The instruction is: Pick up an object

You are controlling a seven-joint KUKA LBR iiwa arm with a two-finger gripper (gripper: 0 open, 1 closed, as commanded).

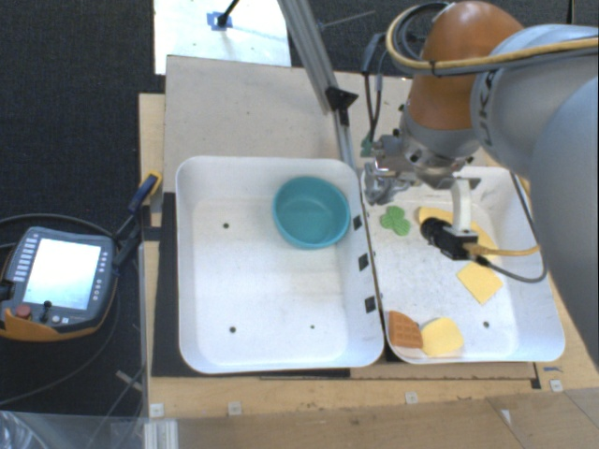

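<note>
Over the right bin (524, 344), near its upper left corner, hung the gripper (377, 187); whether released or clenched could not be told. Contents: green piece (395, 220) just below it, two yellow pieces (481, 282) (442, 337), orange-brown block (404, 329). Left bin (206, 344): teal bowl (311, 211). Risk, judged: a descent so near the dividing wall might strike the rim or close beside the small green piece.

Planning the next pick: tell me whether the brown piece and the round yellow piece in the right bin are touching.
Touching. The camera view shows the brown piece and the round yellow piece edge to edge near the right bin's front wall, no gap.
</note>
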